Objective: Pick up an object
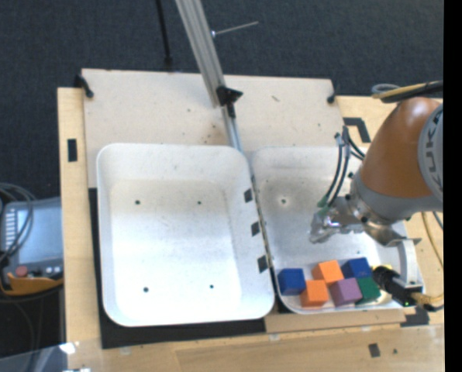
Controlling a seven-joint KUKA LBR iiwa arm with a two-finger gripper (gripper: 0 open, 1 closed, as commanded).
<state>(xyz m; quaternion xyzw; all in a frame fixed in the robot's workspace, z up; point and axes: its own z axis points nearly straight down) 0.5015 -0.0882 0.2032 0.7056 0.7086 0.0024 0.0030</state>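
Several small blocks lie bunched at the near edge of the right bin: a blue block, two orange blocks, a purple block, a second blue block and a green block. My gripper hangs over the right bin's floor, just above and behind the blocks, with nothing seen between its fingers. The arm's orange band and grey wrist cover the bin's right side.
The left bin sits beside the right one, sharing a middle rim with small black clips. A slanted metal pole rises from the back of the bench. Cables and a pendant lie on the floor at left.
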